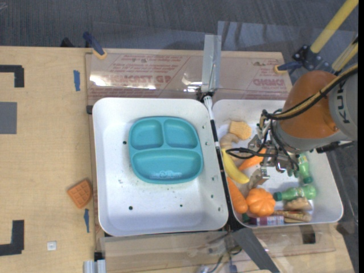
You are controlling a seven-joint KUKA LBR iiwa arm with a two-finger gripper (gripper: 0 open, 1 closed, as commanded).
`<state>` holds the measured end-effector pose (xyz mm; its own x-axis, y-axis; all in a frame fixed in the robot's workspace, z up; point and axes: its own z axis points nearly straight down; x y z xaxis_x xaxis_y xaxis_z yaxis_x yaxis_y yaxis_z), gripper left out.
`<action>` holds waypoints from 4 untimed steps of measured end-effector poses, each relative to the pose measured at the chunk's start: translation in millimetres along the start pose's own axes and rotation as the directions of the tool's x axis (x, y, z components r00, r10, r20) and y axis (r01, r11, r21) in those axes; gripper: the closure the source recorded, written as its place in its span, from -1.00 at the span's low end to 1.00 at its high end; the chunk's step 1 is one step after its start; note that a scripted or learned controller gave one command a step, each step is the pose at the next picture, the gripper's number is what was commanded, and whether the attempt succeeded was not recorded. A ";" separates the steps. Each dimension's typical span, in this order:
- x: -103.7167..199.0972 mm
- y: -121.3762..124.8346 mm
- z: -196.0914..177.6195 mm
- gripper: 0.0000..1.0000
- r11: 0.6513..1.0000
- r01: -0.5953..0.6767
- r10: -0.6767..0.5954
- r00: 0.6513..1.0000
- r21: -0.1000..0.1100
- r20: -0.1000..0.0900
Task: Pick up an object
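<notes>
The grey arm with its orange band (310, 110) reaches in from the right and hangs over the right-hand shallow white bin (335, 201); its metal two-finger gripper (267, 166) is down among the toys near the middle of that bin, and whether it is open or closed, or has hold of anything, cannot be told from the tangle of metal and cable there.

Just left of the gripper lies a yellow plastic banana (233, 166), running along the bin's left wall; a small orange piece (250, 163) shows between the banana and the gripper; a tan waffle-like piece (240, 130) sits at the far left of the bin; a long orange carrot (237, 196) lies near the left corner, touching a round orange pumpkin (260, 202); green plastic pieces (296, 193) lie on the near right of the pumpkin, with brownish sticks (296, 214) along the near wall.

The left-hand white bin (114, 209) holds a teal plastic divided plate (165, 149) with three compartments; a small orange waffle-textured block (80, 193) rests on the wooden bench (40, 169) to the left of that bin.
</notes>
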<state>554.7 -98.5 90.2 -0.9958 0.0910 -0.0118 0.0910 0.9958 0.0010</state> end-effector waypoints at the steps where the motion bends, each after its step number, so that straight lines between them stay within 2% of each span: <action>1: -19.0 -17.8 0.5 -1.00 1.000 -0.013 0.013 1.000 0.001 0.002; 2: -27.5 -29.1 0.9 -1.00 0.999 0.039 -0.039 0.999 0.001 0.002; 3: -19.7 7.4 0.4 -1.00 1.000 0.004 -0.004 1.000 0.000 0.000; 4: -23.7 8.4 -13.8 1.00 1.000 0.007 -0.007 1.000 0.001 0.014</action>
<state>579.0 -92.4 104.3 -0.9961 0.0842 -0.0254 0.0843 0.9964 0.0002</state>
